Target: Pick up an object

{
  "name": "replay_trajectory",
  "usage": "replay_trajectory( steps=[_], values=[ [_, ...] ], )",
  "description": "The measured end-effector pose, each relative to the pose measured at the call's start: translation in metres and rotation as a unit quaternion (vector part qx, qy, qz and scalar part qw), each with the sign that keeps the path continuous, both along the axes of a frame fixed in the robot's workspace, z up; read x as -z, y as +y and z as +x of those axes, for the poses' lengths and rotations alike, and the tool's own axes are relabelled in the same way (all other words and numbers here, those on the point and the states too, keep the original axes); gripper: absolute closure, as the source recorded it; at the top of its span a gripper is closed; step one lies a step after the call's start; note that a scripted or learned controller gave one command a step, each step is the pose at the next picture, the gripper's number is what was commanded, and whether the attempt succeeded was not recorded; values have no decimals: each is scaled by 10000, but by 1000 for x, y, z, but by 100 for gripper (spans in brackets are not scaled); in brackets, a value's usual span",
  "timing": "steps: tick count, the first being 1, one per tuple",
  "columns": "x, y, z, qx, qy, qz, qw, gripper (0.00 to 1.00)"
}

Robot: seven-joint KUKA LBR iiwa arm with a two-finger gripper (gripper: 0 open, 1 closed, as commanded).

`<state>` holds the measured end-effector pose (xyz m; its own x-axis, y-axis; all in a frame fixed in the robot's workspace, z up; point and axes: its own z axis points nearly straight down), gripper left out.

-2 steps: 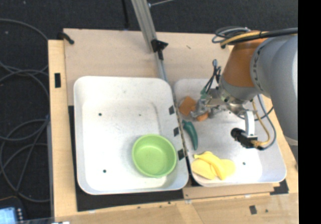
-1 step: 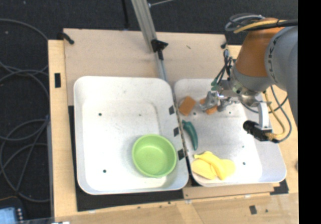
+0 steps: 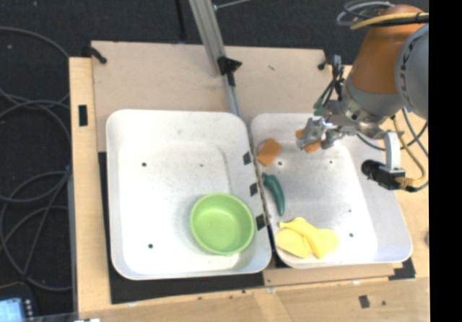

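My gripper (image 3: 315,137) hangs over the upper part of the right bin (image 3: 361,190), below the arm's orange band. A small orange piece (image 3: 312,146) shows between its fingertips, and the fingers are shut on it. An orange block (image 3: 268,151) lies in the same bin near its left wall, to the left of the gripper. A dark green curved object (image 3: 274,193) lies below that block. A yellow object (image 3: 307,237) rests at the bin's front left.
A green bowl (image 3: 222,223) sits at the front right of the left bin (image 3: 159,162). A slanted metal pole (image 3: 209,24) ends at the back between the bins. Cables and a black fitting (image 3: 382,172) hang at the right bin's right edge.
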<state>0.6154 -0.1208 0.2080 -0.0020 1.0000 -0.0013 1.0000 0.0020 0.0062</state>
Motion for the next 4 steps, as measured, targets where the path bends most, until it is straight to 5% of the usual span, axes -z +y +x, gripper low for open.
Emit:
replay_trajectory(
  steps=[1,4],
  values=[
    [-54,-1,1,-5,-5,-1,10000,100],
    [-23,155,42,-21,21,5,10000,100]
  ],
)
